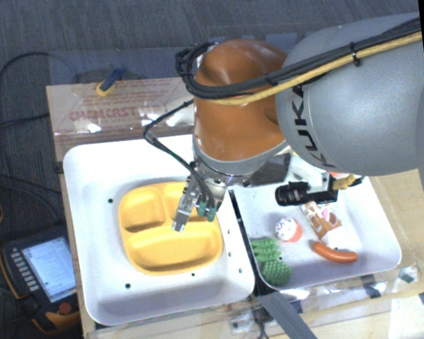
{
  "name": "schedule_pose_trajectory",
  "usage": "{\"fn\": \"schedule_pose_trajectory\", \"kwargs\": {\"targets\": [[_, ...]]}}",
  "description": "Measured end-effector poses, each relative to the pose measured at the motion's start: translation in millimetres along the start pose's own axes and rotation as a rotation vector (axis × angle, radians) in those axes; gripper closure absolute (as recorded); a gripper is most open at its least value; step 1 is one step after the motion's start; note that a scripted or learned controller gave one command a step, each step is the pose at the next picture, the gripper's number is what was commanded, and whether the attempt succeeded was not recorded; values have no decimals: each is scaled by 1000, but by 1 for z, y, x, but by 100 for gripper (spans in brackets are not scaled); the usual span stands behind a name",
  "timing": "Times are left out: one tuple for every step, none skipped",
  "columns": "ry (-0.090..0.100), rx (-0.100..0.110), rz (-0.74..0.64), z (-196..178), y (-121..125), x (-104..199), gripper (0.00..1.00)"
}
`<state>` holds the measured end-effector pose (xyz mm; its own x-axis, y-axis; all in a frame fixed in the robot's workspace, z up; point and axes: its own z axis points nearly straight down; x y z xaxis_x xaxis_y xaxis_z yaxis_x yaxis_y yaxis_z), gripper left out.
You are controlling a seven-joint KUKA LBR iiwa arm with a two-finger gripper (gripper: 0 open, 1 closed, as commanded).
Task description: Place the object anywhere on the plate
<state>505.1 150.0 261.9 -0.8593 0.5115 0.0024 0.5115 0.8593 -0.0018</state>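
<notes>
While the tool [192, 209] hangs over the yellow plate [172, 250], its finger state is unclear

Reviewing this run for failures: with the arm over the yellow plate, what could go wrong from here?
1. The end effector hangs low over the yellow plate; descending further could strike it or shove it.
2. The toys, such as the sausage and green piece, lie in the right bin, so the placement may deliver nothing.

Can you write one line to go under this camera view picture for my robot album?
Robot gripper hovers over a yellow plate in the left bin; toy foods wait in the right bin.
</notes>
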Motion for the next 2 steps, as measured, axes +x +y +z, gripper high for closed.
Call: {"fn": "schedule_pose_trajectory", "kwargs": {"targets": [[-1, -1, -572, 14, -1, -27, 100], [-1, -2, -573, 14, -1, -26, 0]]}}
